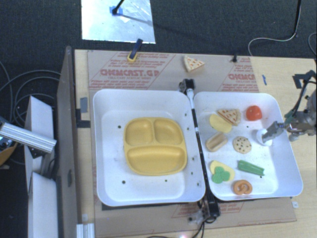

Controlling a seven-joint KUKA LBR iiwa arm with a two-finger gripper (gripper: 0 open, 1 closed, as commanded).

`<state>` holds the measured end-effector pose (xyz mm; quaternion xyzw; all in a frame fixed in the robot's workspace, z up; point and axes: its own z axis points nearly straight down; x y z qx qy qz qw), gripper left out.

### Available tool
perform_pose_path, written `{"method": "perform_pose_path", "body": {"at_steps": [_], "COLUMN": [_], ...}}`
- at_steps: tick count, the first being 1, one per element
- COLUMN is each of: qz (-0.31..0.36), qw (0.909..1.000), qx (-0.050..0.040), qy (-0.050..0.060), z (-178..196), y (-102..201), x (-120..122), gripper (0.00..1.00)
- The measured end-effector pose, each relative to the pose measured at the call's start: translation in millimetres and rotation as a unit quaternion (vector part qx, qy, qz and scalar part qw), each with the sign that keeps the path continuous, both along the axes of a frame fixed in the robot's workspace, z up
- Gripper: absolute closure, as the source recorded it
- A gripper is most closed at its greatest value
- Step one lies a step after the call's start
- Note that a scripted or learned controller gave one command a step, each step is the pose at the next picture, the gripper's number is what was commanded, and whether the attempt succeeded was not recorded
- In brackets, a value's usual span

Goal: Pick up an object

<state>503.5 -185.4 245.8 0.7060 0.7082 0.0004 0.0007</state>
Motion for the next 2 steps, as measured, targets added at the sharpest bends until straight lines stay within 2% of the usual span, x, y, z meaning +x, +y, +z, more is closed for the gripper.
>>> {"method": "perform_pose_path", "body": {"at_steps": [1, 2], "qz": [0.002, 0.002], "qw": [1.0000, 1.0000], "qx": [-0.0006, -0.0004], "qy": [-0.002, -0.001], "z": [-28.1, -74.1], "y": [-16.9, -20.0], "x": [89.1, 140.5], "gripper": [0.00, 0.00]}}
